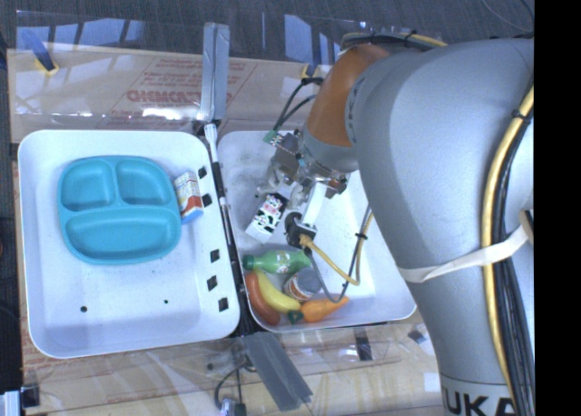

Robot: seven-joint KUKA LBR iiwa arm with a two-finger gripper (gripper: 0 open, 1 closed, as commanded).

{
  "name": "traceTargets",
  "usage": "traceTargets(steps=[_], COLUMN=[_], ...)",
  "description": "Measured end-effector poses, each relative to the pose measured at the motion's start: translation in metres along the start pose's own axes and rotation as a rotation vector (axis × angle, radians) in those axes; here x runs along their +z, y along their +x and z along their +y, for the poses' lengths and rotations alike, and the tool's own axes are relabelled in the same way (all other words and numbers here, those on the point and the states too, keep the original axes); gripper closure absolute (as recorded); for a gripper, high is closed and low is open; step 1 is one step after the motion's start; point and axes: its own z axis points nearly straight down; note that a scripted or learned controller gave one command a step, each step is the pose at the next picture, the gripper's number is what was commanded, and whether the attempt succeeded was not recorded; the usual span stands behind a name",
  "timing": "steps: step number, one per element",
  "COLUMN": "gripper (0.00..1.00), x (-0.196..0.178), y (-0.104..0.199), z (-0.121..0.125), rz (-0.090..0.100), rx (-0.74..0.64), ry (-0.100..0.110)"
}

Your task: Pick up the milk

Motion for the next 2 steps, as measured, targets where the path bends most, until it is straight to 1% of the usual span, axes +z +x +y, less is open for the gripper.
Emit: traceTargets(steps=[1,2], gripper=[1.0,1.0], x=[-0.009,-0.114], y=[0.001,0.07], z=[-0.001,0.01], rz=[-0.001,-0.009], rx=[-0.008,-0.011], ry=[0.004,0.005])
